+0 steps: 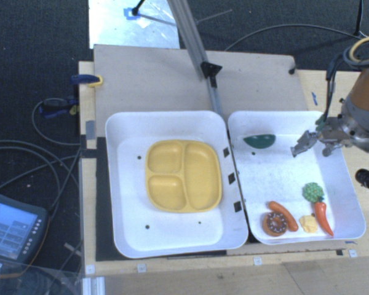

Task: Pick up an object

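The right bin [347, 183] holds a dark green bowl [259, 141] near its back left corner. Toward its front lie a green broccoli [312, 192], an orange carrot [323, 217], a red sausage [283, 214], a brown donut [274, 225] and a small yellow piece [308, 224]. My gripper [313, 148] hovers over the back of the right bin, to the right of the bowl and well behind the broccoli. Its fingers are spread apart and open, with nothing between them.
The left bin [126, 226] holds a yellow divided plate [183, 175]. A grey pole [190, 32] slants down from the top to the gap between the bins. Cables and a tablet [12, 226] lie on the floor at left.
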Controlling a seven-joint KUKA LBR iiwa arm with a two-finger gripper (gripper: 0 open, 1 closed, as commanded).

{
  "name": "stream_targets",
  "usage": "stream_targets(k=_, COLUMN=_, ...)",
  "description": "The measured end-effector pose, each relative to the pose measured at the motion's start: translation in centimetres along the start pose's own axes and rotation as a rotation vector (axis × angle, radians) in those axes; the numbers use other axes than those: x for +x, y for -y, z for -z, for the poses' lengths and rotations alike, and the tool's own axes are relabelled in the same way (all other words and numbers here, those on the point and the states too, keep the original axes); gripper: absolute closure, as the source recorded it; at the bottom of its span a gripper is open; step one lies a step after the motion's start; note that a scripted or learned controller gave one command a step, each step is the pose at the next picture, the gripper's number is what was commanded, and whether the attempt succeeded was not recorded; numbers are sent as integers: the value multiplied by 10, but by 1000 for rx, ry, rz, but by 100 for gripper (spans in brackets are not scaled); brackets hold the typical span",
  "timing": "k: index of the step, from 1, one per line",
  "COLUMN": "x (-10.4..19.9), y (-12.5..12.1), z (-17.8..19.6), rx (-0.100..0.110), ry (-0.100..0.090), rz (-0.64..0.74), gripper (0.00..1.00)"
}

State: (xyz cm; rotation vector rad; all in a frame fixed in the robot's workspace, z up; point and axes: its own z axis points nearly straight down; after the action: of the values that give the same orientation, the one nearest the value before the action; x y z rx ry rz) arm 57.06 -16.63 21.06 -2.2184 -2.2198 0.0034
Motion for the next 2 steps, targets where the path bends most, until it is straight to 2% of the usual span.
stream_targets(k=2, x=-5, y=0, z=-87, rx=-1, ry=0, rz=1, gripper=0)
